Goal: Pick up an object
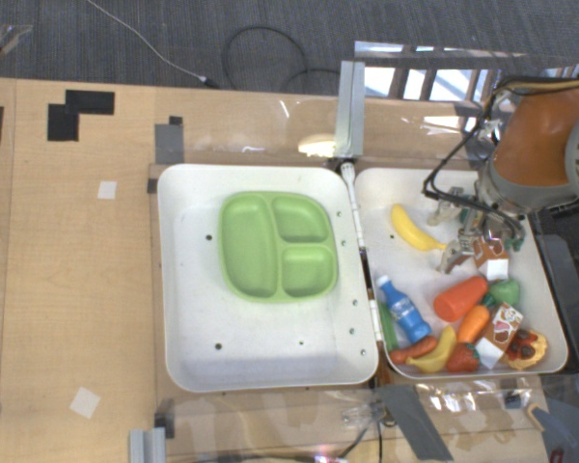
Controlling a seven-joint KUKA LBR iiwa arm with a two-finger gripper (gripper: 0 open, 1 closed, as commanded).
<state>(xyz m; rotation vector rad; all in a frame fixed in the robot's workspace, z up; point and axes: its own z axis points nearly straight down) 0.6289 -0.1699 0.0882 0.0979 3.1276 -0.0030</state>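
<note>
My gripper (471, 241) hangs over the upper middle of the right bin (367, 196), below the arm's orange band (540, 148). A small brown and white box (490, 252) lies right at the gripper's tip; whether it is gripped I cannot make out. A yellow banana (413, 231) lies just left of the gripper. Below it are a red-orange pepper (460, 297), a carrot (473, 323) and a green piece (506, 291). A blue bottle (403, 311) lies near the bin's left wall.
The left bin (188, 345) holds a green divided plate (277, 245). At the right bin's front lie another yellow banana (434, 351), a red and white carton (503, 328) and a dark toy (527, 348), packed close. A metal post (350, 109) stands behind the bins.
</note>
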